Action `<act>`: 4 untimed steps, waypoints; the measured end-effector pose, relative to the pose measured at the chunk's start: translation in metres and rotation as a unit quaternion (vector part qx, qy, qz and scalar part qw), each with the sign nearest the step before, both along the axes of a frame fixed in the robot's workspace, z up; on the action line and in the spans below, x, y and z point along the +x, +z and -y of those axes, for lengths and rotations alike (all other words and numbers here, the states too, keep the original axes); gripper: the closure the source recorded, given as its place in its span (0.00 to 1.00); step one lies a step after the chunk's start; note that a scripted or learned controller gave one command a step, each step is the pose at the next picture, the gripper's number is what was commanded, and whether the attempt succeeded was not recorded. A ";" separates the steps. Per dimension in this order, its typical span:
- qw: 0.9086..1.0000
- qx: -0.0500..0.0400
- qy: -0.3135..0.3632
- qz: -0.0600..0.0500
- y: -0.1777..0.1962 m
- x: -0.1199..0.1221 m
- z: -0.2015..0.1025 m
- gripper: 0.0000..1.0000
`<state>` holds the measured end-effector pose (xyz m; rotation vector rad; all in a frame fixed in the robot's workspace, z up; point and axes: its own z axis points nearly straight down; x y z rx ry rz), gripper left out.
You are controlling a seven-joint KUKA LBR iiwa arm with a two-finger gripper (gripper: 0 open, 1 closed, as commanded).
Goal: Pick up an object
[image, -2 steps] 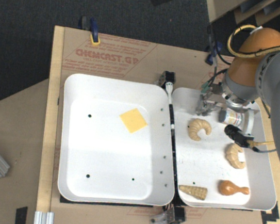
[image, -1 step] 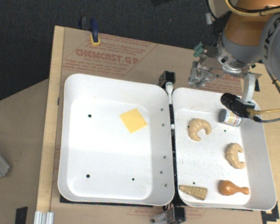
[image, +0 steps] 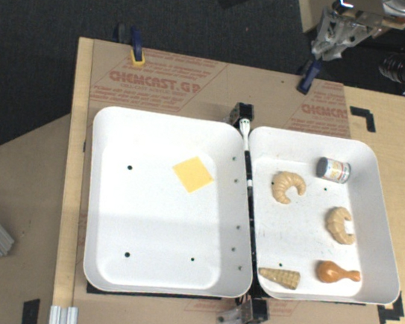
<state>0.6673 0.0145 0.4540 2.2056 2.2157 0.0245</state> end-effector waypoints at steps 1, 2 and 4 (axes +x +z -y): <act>1.000 0.001 0.002 -0.016 -0.080 -0.073 -0.076 1.00; 1.000 0.004 0.002 -0.001 0.084 -0.122 -0.128 1.00; 1.000 -0.003 -0.003 -0.018 -0.150 -0.191 -0.210 1.00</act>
